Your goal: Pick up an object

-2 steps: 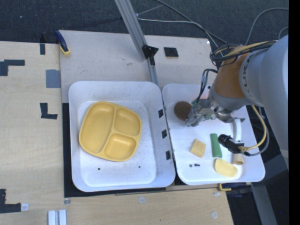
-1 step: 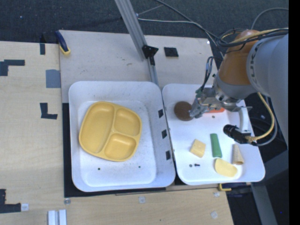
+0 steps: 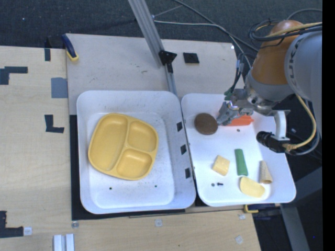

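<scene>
Brown round object (image 3: 206, 124) beside gripper (image 3: 226, 115)

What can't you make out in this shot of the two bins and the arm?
- Orange object: partly covered by the gripper in the camera view, so its shape is unclear.
- Whether the jaws are open or shut: blurred, hidden under the wrist.
- Two dark specks in the right bin: too small to identify.
- Arm base: cut off by the right edge.

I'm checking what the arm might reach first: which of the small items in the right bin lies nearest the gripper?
The orange piece, right beside the gripper. The brown round item is next nearest; the green stick and yellowish pieces lie lower in the right bin.
</scene>
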{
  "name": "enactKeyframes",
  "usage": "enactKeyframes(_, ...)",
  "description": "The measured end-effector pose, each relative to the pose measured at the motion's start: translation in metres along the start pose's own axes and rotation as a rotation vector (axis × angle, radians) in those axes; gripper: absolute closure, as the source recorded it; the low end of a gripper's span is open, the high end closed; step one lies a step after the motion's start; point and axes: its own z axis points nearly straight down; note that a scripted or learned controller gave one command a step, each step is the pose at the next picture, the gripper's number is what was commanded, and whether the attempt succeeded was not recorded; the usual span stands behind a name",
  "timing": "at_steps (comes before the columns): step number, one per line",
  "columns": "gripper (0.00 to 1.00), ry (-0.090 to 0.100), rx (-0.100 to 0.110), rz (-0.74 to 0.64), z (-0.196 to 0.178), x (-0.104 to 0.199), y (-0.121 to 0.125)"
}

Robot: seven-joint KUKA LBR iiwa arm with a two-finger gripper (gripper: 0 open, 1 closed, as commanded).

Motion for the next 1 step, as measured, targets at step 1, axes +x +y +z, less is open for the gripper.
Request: enactKeyframes(1,1.00,0.000,-0.001,0.000,-0.0472,0.0003,0.0012)
